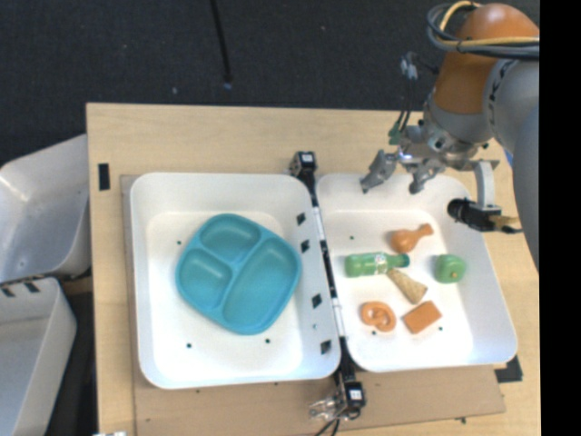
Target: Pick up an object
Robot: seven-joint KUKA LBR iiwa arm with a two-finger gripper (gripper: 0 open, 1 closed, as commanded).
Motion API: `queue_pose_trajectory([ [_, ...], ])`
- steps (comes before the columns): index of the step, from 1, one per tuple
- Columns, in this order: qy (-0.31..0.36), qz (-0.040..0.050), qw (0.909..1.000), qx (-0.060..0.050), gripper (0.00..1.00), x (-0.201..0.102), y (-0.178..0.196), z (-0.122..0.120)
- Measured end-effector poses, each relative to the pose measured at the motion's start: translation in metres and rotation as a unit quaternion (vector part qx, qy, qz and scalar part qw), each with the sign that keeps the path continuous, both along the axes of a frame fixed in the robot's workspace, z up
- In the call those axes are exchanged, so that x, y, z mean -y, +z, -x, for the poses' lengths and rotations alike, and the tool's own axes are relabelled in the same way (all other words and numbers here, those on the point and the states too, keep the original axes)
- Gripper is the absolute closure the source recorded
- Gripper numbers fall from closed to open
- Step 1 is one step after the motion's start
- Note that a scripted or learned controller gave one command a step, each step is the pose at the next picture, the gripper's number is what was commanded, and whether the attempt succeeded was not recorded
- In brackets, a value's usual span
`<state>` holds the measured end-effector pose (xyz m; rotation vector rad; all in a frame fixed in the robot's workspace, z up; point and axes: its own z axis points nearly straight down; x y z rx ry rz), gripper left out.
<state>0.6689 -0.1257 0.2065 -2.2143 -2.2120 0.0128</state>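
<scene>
gripper (397,177): fingers spread apart, nothing between them, above the right bin's (486,334) far edge
objects: green bottle (374,263), orange pretzel (378,315), orange block (422,317) lie in that bin
left bin (145,334): blue divided plate (238,272)

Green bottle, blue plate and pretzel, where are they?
Green bottle (374,263), camera view, middle of its body.
Blue plate (238,273), camera view, centre divider.
Pretzel (378,315), camera view, on its loop.
</scene>
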Motion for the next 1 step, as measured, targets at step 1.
queue_pose_trajectory([
  [1,0.001,0.0004,1.0,0.006,0.0,-0.0004,0.008,-0.0024],
])
